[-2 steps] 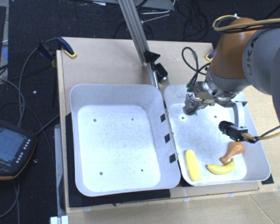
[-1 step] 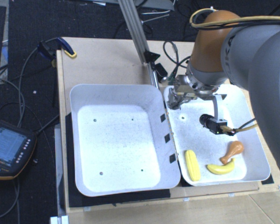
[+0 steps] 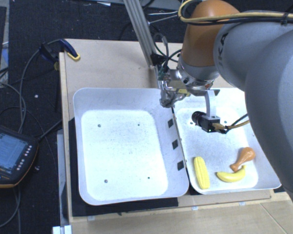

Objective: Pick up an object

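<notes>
The grey arm [image 3: 254, 67] comes in from the right, its orange band [image 3: 205, 33] sitting high over the back edge of the bins. Its pincer [image 3: 167, 100] hangs above the seam between the two bins, near their far rims; from where I stand I cannot tell how it is set, and nothing shows gripped in it.

The left bin [image 3: 88, 101] lies on the pale desk [image 3: 112, 62]. The right bin [image 3: 263, 182] holds the objects, all grouped toward its near end, well apart from the pincer — a yellow corn cob [image 3: 201, 172] lying lengthwise by the bin's left wall, a yellow banana [image 3: 230, 176] just beside it to the right, and an orange-brown drumstick-shaped piece [image 3: 242, 158] touching or nearly touching the banana's upper end. A small black part with a cable [image 3: 205, 121] hangs from the wrist over the middle of this bin.

Off the desk to the left, a handheld control pendant [image 3: 7, 155] rests on the dark floor.
</notes>
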Robot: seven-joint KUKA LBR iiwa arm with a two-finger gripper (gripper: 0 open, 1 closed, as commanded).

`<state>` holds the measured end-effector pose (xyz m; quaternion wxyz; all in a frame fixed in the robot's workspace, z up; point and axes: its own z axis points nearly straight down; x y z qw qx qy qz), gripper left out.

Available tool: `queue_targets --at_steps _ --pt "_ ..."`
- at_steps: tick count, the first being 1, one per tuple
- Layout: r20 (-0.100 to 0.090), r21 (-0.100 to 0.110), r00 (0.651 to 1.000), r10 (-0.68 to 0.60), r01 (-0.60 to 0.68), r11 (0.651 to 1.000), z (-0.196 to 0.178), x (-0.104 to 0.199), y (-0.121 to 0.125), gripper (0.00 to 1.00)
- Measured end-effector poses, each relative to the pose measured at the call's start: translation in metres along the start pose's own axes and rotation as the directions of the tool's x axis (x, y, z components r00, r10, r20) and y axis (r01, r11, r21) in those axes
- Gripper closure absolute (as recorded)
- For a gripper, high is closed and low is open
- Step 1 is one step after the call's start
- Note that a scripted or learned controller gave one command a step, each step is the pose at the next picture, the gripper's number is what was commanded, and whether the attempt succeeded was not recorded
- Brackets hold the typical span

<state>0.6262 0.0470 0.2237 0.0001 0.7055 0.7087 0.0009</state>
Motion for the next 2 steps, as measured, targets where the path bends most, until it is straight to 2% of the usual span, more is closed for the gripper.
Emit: queue_targets --at_steps 1,2 --pt "0.0 0.0 1.0 0.0 0.0 1.0 -0.0144 0.0518 0.0138 1.0" --pt "0.001 0.002 1.0 0.004 -0.004 1.0 -0.0138 0.0491 0.0137 0.0"
